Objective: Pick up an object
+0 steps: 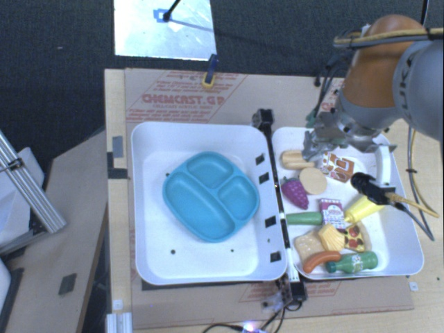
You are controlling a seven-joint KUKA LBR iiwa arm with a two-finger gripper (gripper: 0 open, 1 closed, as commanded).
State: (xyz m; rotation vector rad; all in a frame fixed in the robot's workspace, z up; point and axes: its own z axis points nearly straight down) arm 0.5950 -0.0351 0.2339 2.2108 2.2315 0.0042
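The right bin (pixel 406 252) holds several toy foods. A tan bun (pixel 294 160) lies at its upper left, with a round beige disc (pixel 313 182) and purple grapes (pixel 295 193) just below. My gripper (pixel 313 146) hangs low over the bin's upper left, right beside the bun and an orange-and-white packet (pixel 338 166). I see nothing held in it. Further down lie a green cucumber (pixel 303 218), a red carton (pixel 331 212), a yellow bottle (pixel 365 203) with a black tip, a pizza slice (pixel 356 236), a sausage (pixel 316 261) and a green bottle (pixel 354 261).
The left bin (pixel 156 255) holds a blue divided plate (pixel 210 195). A black ridge (pixel 274 186) separates the two bins. The grey arm with its orange band (pixel 381 54) crosses above the right bin's far corner. Yellow cables (pixel 416 207) trail along the right rim.
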